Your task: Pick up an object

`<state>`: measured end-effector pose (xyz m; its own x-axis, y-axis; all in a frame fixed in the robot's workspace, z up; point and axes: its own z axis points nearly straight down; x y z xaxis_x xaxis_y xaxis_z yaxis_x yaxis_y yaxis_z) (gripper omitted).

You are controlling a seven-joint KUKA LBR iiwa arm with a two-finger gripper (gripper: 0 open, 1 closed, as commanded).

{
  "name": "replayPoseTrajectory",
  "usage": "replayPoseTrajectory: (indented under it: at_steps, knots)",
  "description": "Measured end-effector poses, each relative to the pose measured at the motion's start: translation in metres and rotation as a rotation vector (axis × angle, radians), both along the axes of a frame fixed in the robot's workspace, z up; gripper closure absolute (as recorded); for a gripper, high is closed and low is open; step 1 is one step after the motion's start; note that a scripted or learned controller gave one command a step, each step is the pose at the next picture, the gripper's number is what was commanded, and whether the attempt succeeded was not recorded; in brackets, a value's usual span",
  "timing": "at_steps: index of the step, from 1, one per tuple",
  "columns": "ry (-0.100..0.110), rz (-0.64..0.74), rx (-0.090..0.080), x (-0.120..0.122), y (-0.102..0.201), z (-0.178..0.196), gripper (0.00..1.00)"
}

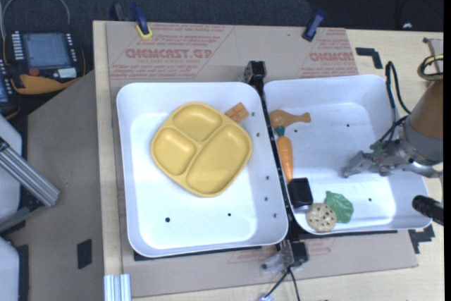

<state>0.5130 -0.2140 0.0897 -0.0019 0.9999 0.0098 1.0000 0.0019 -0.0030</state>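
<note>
Several toys (285,157) left of claw (352,167)

Gripper (354,167) low over right bin (352,99)

Your robot's arm (428,125) came in from the right side, and you could see its grey body with the orange band near the wrist. Its gripper (350,169) pointed left and sat low on the right side of the scene. Its two fingers (357,163) stood a little apart, and nothing was between them.
</note>
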Motion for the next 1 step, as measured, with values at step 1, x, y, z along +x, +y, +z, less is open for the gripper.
replayPoseTrajectory:
  at_steps: [1]
  knots:
    - [-0.017, 0.001, -0.005, 0.0051, -0.0004, 0.0155, 1.00]
